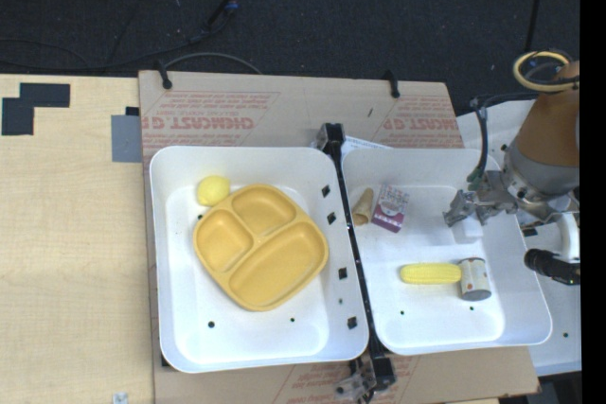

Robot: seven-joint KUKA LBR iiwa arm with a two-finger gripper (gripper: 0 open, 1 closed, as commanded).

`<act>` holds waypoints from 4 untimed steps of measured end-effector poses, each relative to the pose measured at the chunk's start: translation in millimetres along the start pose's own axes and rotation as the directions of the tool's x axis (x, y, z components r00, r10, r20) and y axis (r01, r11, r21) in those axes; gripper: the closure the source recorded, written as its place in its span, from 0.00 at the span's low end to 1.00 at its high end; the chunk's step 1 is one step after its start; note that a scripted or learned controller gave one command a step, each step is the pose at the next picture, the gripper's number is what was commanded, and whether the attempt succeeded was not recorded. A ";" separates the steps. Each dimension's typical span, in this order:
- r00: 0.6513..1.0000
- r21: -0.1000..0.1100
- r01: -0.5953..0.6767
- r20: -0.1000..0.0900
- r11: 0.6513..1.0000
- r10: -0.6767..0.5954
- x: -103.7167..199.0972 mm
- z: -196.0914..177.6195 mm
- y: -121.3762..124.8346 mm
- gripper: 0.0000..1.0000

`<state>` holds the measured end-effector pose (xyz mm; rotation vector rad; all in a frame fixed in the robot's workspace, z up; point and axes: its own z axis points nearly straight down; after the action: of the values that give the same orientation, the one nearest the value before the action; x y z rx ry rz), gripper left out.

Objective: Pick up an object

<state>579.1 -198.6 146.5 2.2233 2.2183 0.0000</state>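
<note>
Where the arm [549,137] leaves frame, pincer [471,206] small and blurred, grip unreadable, over right bin [530,336].

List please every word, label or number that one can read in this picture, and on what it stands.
"CHEMCRZT. G P" roughly, red print seen upside down on the cardboard sheet behind the bins; the letters are uncertain.
A second red print on the same cardboard, further right: too blurred to read.
Print on the small purple-and-white packet: too small to read.
</note>
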 end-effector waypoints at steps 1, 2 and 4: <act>1.000 -0.001 0.004 0.000 1.000 -0.004 4.5 -43.7 -0.6 1.00; 1.000 0.000 0.004 -0.001 1.000 -0.004 4.2 -66.7 -0.3 1.00; 1.000 0.004 0.007 -0.003 1.000 -0.007 97.8 -60.3 1.7 1.00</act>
<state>581.0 -100.7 206.7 2.2196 2.2295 -0.0013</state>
